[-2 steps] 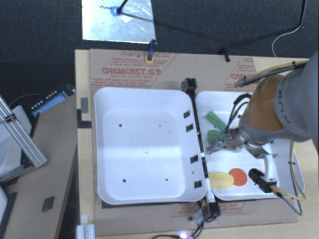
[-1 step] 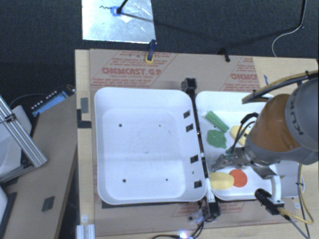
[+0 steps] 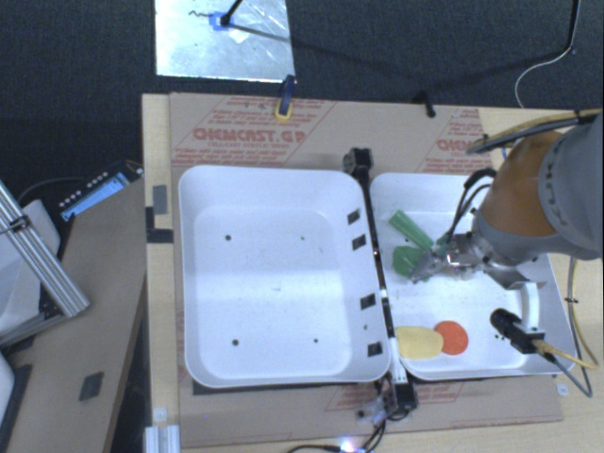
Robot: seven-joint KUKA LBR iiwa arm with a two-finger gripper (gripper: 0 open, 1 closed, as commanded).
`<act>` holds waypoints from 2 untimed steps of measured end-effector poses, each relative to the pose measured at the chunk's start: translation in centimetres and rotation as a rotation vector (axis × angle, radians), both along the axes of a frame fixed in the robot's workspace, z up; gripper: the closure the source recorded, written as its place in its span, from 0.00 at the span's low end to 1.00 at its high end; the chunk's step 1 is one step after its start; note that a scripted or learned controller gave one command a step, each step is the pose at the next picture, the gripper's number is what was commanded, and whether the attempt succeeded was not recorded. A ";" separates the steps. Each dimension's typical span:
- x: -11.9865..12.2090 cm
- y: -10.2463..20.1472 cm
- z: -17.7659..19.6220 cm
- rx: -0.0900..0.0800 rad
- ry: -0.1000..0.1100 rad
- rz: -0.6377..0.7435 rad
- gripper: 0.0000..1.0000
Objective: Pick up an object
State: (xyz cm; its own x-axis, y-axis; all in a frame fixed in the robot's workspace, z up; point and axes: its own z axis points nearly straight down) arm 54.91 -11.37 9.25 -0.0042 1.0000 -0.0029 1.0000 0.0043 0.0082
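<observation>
In the right bin [image 3: 444,189] a long green piece [image 3: 411,226] lies near the left wall, and a darker green block [image 3: 407,260] sits just below it. My gripper [image 3: 432,260] is low in this bin, its tip right against the green block's right side. Whether it has hold of the block is too small to make out. At the bin's front, a yellow lump [image 3: 419,343] lies beside an orange-red disc [image 3: 453,338].
The left bin [image 3: 193,253] stands beside the right one, with a black-clipped divider [image 3: 376,272] between them. The grey arm with its orange band [image 3: 528,196] reaches in from the right over the right bin's far side.
</observation>
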 end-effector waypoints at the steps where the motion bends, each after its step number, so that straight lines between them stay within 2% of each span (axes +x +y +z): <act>1: 8.2 -1.2 -0.7 0.000 -0.002 0.003 0.00; 2: 0.4 -0.4 -0.8 0.004 0.012 -0.004 0.00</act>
State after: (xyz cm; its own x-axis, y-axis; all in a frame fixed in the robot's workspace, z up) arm 55.31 -11.77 8.41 0.0002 1.0000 0.0013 1.0000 -0.0002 -0.0038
